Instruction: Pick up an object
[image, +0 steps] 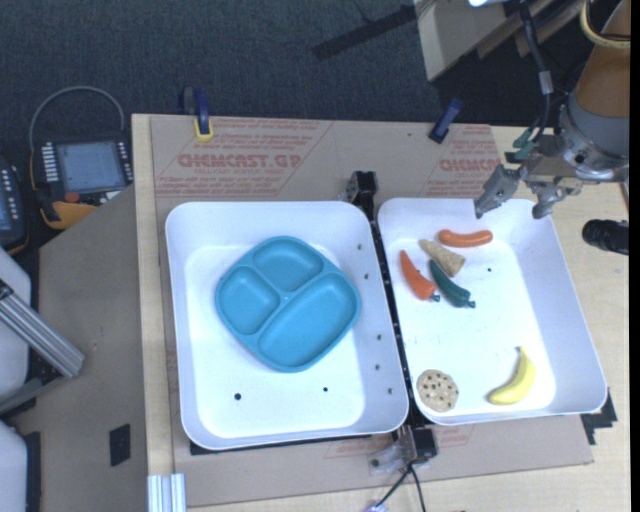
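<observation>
The hand (514, 203) hangs spread and empty over the right bin (560, 300)'s far edge, just above the sausage (466, 238). Descending there, one finger might strike the rim or nudge the sausage aside.

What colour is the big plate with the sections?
Blue: the blue, sectioned plastic plate in the left white bin, seen in the camera view.

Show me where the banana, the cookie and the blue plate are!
banana (512, 381): camera view, middle of its yellow curve.
cookie (437, 389): camera view, centre of its round face.
blue plate (242, 312): camera view, its left rim.
</observation>
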